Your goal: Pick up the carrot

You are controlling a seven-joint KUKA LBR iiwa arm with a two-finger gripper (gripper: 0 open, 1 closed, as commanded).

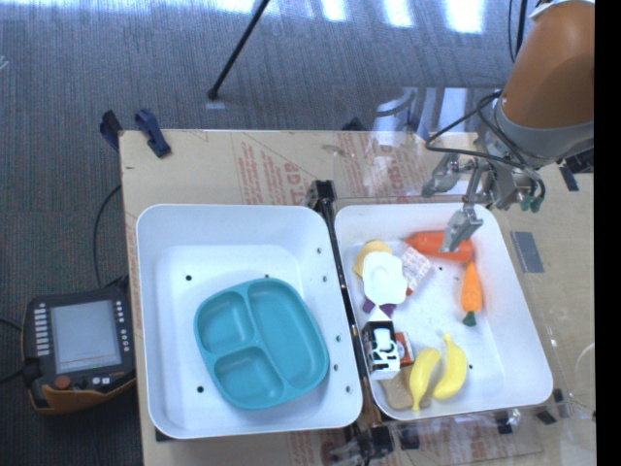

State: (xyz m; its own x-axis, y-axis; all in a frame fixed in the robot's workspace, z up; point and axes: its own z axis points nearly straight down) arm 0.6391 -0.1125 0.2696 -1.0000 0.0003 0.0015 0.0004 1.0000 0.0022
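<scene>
The carrot point(471, 290) is small and orange with a dark green stub at its near end. It lies lengthwise in the right bin point(524, 357), close to the bin's right wall. My gripper point(463, 231) hangs over the far part of that bin, just behind the carrot. Its tip is over the right end of a longer orange-red piece point(434, 244) lying crosswise. The carrot lies apart from the gripper, with nothing on top of it.
The right bin also holds two bananas point(439, 369), a white and yellow item point(381, 273), a small carton point(384, 349) and a bread slice point(397, 393). A teal divided plate point(260, 343) lies in the left bin point(175, 231). A teach pendant point(78, 343) sits on the floor.
</scene>
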